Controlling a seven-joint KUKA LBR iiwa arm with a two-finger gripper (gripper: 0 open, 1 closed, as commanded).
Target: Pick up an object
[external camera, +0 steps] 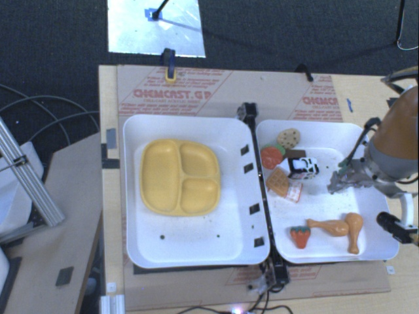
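My gripper (336, 180) hangs low over the right bin (373, 135), near its middle, with the grey arm (393, 142) coming in from the right. Just left of it lies a black and white toy (303, 167). A waffle piece (278, 182), a red tomato (272, 157) and a round cookie (288, 137) lie further left. Nearer the front are a strawberry (300, 236) and two tan drumsticks (340, 227). Nothing shows in the gripper's grasp.
The left bin (190, 247) holds a yellow divided plate (180, 176). A black divider with clips (256, 188) runs between the bins. Cardboard (216, 90) lies under both bins, and a metal frame (29, 182) stands at the far left.
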